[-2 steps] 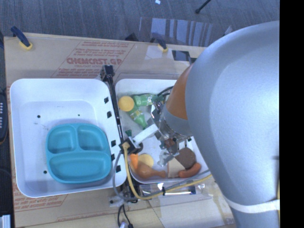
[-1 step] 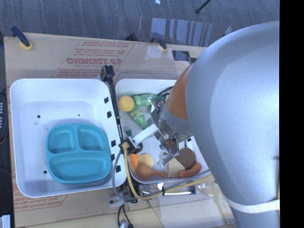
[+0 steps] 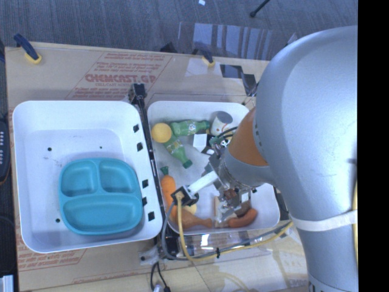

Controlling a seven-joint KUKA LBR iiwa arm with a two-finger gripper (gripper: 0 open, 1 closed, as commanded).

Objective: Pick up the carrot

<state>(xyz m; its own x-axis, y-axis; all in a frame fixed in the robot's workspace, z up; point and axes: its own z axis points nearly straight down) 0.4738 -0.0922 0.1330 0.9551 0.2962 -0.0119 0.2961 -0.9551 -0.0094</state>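
The grey arm (image 3: 310, 139) reaches in from the right and bends down into the right bin (image 3: 182, 109), its orange band (image 3: 246, 142) showing just above the wrist. The gripper (image 3: 226, 207) hangs low over the near part of that bin, its metal fingertips close to the floor, and the view from above does not let me tell how far the pincer stands open or whether anything lies between its tips; nothing is plainly seen clamped there. The carrot (image 3: 168, 191) lies against the left wall of the right bin, beside the black divider clips, orange with a bit of green at its upper end, to the left of the gripper and apart from it. A white bar with a black end (image 3: 193, 189) juts from the wrist toward the carrot. Near the fingertips lie a brown sausage-like piece (image 3: 243, 218) and a long tan piece (image 3: 193, 222) along the near wall. Farther back in the same bin sit a yellow lemon (image 3: 161, 132), two green bottles (image 3: 181, 140) and a small grey cup (image 3: 220, 121). The left bin (image 3: 36, 120) holds a blue divided plate (image 3: 100, 196) with three compartments.
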